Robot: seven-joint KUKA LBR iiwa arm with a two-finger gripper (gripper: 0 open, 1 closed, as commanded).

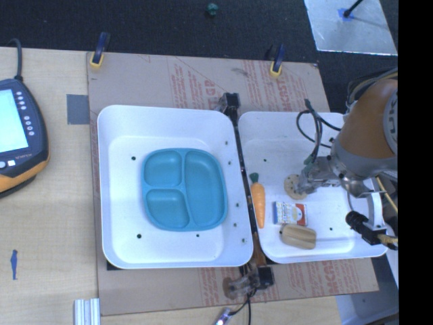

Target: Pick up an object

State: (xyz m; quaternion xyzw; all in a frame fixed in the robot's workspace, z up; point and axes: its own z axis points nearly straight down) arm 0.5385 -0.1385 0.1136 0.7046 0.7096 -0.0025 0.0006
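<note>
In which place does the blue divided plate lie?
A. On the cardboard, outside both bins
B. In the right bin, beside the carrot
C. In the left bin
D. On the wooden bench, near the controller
C: the blue divided plate lies flat inside the left bin, while the carrot is in the right bin.

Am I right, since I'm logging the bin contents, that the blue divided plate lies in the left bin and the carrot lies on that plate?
Not quite. The blue divided plate does lie in the left bin, but the carrot lies in the right bin, along its left wall, not on the plate. The camera view shows this.
</note>
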